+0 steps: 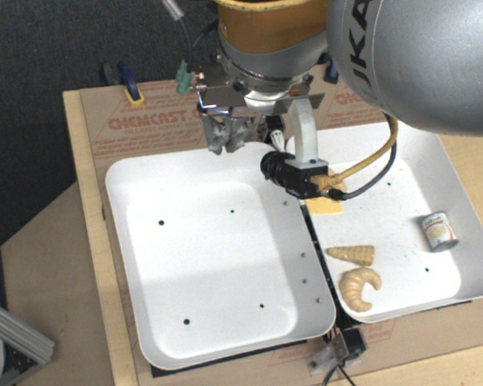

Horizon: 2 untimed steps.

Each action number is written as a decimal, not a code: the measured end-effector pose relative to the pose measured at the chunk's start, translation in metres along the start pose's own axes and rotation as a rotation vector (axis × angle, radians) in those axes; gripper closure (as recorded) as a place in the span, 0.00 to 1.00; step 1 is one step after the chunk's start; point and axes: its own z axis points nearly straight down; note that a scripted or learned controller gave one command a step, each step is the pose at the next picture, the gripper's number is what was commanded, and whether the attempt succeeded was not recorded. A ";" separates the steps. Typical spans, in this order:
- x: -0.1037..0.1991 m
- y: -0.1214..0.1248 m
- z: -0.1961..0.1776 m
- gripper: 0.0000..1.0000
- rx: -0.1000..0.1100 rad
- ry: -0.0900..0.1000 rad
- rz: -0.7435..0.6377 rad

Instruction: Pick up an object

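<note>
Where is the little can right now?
The little can lies in the right bin, near its right side, off to the right of the cone and the croissant.

Robotics lab, industrial arm (pixel 396 26) over white bins (pixel 205 254) on a clamped board (pixel 108 249), loose cables (pixel 355 385)
</note>
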 end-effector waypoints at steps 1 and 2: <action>0.033 -0.037 0.098 1.00 0.026 -0.007 -0.004; 0.012 -0.035 -0.026 1.00 0.000 0.001 0.001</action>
